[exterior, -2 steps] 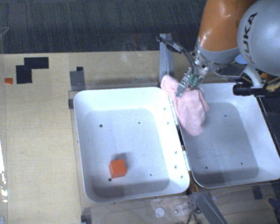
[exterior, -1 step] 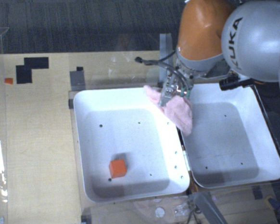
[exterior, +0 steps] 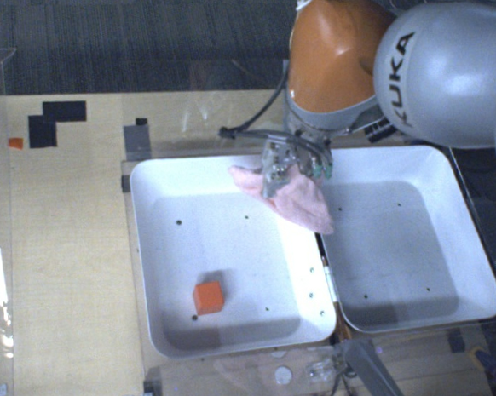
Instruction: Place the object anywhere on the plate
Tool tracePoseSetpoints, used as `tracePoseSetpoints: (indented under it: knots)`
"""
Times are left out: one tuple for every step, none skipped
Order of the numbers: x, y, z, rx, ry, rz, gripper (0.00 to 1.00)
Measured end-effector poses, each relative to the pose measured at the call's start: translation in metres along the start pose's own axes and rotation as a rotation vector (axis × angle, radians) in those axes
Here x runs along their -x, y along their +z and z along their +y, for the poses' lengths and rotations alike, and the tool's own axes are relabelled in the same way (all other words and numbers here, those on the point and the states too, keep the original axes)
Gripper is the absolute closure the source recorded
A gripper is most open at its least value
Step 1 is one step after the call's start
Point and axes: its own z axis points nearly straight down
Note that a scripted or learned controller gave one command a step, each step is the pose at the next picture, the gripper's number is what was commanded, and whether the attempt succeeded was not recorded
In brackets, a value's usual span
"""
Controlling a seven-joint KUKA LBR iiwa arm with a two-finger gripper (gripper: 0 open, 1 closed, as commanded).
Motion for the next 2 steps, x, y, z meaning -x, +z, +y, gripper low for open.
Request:
tracePoseSetpoints:
  knots:
    - [-0.0128, -0.0034, 0.0509, 0.001, -0.005, 0.001, 1.0]
    - [-0.0126, -0.0039, 0.0507, 0.001, -0.004, 0.001, 0.0]
